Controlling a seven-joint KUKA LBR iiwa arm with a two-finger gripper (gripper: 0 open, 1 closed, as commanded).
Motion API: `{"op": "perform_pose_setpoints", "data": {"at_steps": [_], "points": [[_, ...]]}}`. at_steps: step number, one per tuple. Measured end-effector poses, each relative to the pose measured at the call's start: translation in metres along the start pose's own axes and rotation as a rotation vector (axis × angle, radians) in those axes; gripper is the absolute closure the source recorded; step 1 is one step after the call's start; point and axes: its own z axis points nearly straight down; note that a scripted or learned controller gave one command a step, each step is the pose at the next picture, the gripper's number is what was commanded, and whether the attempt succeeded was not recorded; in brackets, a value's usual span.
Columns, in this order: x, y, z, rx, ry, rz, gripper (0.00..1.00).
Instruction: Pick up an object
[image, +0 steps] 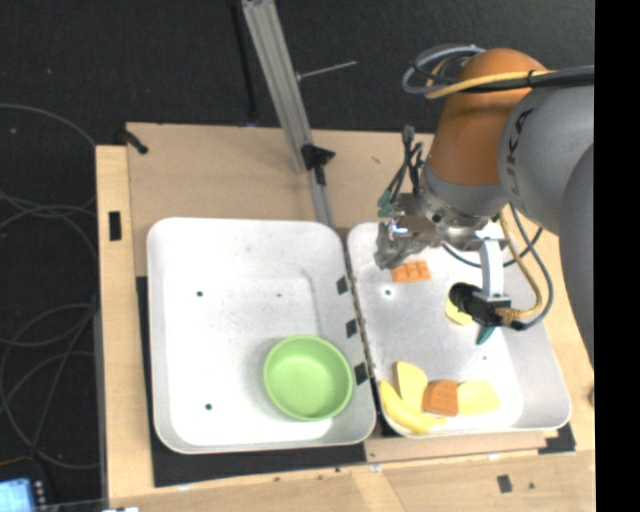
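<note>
My gripper (390, 250) hangs over the far left corner of the right bin (530, 390). A small orange waffle-patterned piece (411, 271) lies on the bin floor just right of the gripper, apparently not held. At this bin's near edge sit a yellow banana (400, 410), an orange block (440, 398) and a pale yellow piece (480, 398). A yellow item (456, 314) peeks out mid-bin, partly hidden by the wrist hardware.
A green bowl (308, 376) stands upright in the near right part of the left bin (200, 300). A slanted metal pole (290, 110) rises behind the bins. The grey arm (540, 130) covers the right bin's far right corner.
</note>
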Motion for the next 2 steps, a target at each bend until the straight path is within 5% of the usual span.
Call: {"op": "perform_pose_setpoints", "data": {"at_steps": [2], "points": [[0.100, 0.032, 0.023, 0.000, 0.001, -0.001, 1.00]]}}
